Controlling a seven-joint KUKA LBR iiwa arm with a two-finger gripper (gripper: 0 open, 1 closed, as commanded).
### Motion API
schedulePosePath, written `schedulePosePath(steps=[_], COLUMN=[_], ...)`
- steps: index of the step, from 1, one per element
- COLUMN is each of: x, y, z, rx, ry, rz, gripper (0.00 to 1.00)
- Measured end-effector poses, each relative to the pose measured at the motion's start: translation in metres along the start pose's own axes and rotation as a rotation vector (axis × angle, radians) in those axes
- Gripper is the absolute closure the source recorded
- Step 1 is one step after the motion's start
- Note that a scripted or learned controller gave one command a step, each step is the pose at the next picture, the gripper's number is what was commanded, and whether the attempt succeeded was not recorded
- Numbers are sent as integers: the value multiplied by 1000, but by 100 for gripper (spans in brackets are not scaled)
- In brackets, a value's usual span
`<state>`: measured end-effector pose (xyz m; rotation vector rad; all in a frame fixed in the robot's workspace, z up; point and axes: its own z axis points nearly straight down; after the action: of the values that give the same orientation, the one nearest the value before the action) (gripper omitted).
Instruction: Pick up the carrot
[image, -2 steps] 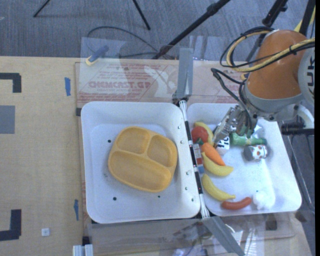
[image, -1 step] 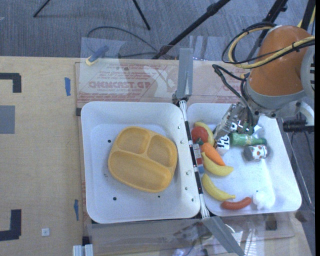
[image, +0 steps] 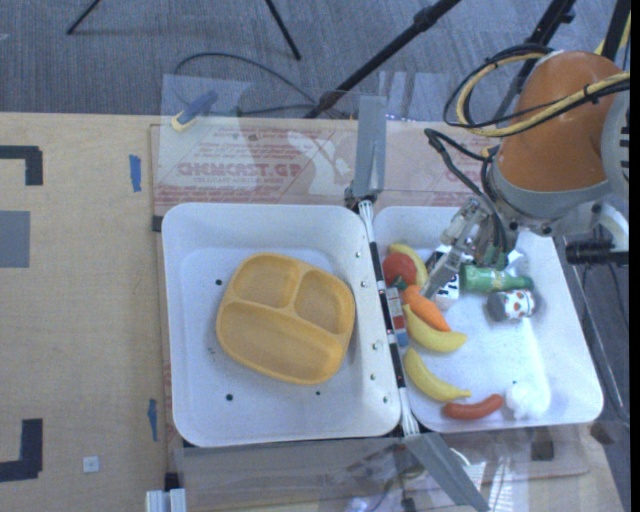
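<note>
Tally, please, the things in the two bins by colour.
Yellow: 4, tray, three bananas
Orange: 1, carrot
Red: 2, tomato, sausage
Green: 1, bottle
Grey: 1, can
White: 1, lump
Total: 10

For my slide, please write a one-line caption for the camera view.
KUKA gripper poised above the carrot among toy foods in the right bin; a yellow tray lies in the left bin.

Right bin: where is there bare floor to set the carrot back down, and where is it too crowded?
Bare floor lies in the right bin between the lower banana, the grey can and the white lump. It is crowded at its left wall, where the carrot, tomato and bananas bunch under the gripper.
</note>
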<state>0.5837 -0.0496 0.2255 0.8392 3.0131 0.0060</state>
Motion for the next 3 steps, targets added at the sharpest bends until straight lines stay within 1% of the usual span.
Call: schedulePosePath(steps=[1,2,3], x=[-5,-59,-54], y=[-45,-56,-14], z=[88,-61,40], rx=[7,7,7], ry=[11,6,9], rz=[166,278,204], gripper=[0,0,0])
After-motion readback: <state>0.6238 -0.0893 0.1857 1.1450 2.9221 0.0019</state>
